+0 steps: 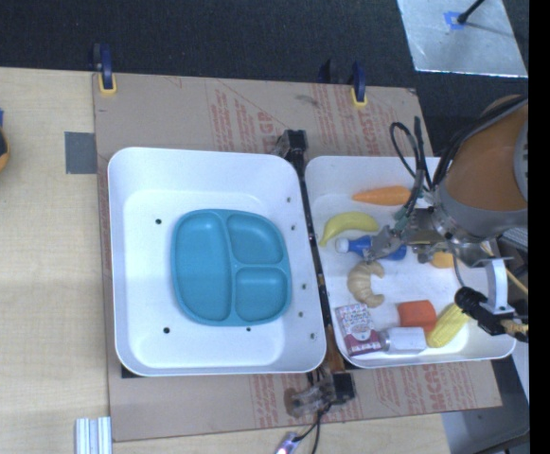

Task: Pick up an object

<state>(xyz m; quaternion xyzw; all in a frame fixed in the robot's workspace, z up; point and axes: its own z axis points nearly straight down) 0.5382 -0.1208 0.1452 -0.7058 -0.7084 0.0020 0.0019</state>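
On the worktop [38, 282] we note the left bin [128, 253] holding a blue divided plate [231, 266]. In the right bin [329, 183] lie a banana [347, 225], a croissant [365, 283], a carrot [382, 196], a red block [416, 312] and corn [448, 325]. The hand [395, 239] sits low beside the banana, over a blue object [358, 246]; we cannot tell its state.

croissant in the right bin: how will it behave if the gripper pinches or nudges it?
The croissant looks like a moulded toy, so probably stiff and light. Its curved, tapering shape may let it pivot or slip from a pinch. The banana and gripper sit close above it, so a nudge might jostle neighbours.
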